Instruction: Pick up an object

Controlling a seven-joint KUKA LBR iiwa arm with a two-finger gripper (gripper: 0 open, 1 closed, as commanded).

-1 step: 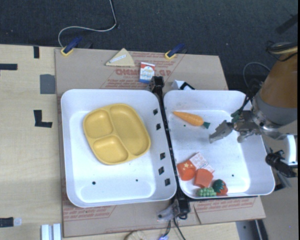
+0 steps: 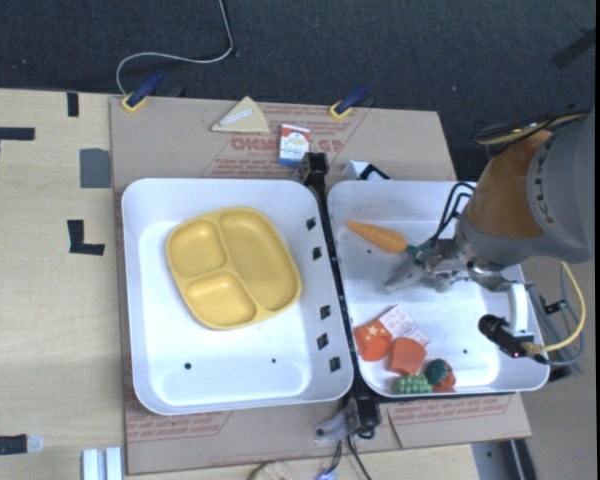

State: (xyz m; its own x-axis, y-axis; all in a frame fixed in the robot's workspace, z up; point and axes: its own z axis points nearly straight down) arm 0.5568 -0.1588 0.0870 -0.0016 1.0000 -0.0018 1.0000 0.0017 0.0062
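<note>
In the right bin (image 2: 380,200) an orange carrot (image 2: 376,236) lies near the back left. Several small toys sit at the front: a red-orange piece (image 2: 372,342), a white packet (image 2: 397,322), an orange block (image 2: 407,355) and a green and red piece (image 2: 427,377). My gripper (image 2: 408,269) hangs low over the middle of this bin, just right of the carrot's tip, fingers pointing left. Nothing shows between the fingers.
The left bin (image 2: 145,268) holds a yellow divided plate (image 2: 231,265). Behind the bins on the cardboard lie a small red and white box (image 2: 294,145) and a tan wedge (image 2: 243,117). A black divider (image 2: 325,258) runs between the bins.
</note>
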